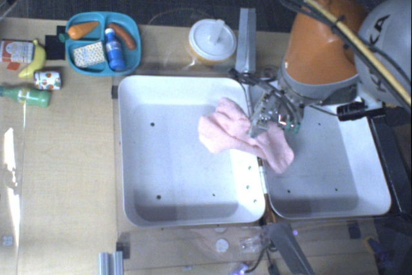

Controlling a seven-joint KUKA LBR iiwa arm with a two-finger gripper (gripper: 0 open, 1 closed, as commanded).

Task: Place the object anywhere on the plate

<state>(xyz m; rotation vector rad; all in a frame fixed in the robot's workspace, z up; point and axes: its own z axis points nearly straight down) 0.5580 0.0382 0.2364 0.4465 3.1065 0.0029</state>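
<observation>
A pink cloth [222, 129] lies crumpled across the divider between the two bins, mostly in the left bin [122, 151], with one end hanging into the right bin [335, 164]. My gripper [259, 122] is directly over the cloth's middle, at the divider, touching or nearly touching it. The wrist hides how it meets the cloth. The blue sectioned plate [133, 42] sits on the bench beyond the left bin's far left corner. It holds toy food: a carrot, a sausage, a blue bottle and a cracker.
A lidded yellow cup [212, 40] stands behind the left bin. At the bench's far left lie a banana [33, 61], a small can [47, 80], a green bottle [26, 96] and a box [16, 51]. The orange-banded arm [320, 42] overhangs the right bin's far side.
</observation>
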